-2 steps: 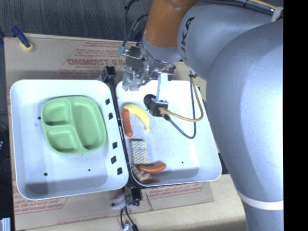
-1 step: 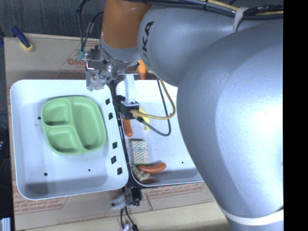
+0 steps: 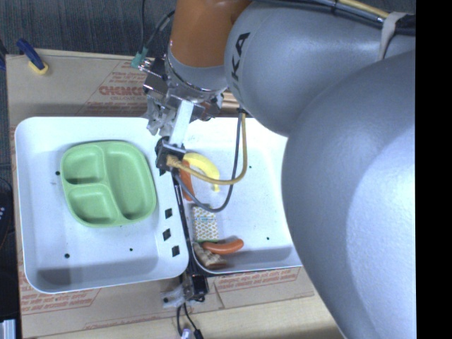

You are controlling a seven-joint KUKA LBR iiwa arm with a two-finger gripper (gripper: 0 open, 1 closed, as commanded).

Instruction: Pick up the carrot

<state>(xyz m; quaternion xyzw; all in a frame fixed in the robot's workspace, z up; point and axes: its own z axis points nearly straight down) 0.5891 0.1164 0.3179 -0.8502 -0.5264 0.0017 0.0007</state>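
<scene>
The carrot [image 3: 186, 183] is a slim orange piece lying at the left edge of the right bin [image 3: 268, 210], close to the wall between the two bins. Its upper end is hidden under the robot's wrist parts. My gripper [image 3: 157, 122] hangs above the back of that wall, up and to the left of the carrot. Nothing shows between its tips.
A green divided plate [image 3: 107, 182] lies in the left bin [image 3: 42, 246]. In the right bin a yellow banana-like piece [image 3: 203, 166] lies beside the carrot. Nearer the front are a patterned packet [image 3: 205, 224], an orange-red sausage shape [image 3: 224, 245] and a brown item [image 3: 209, 260].
</scene>
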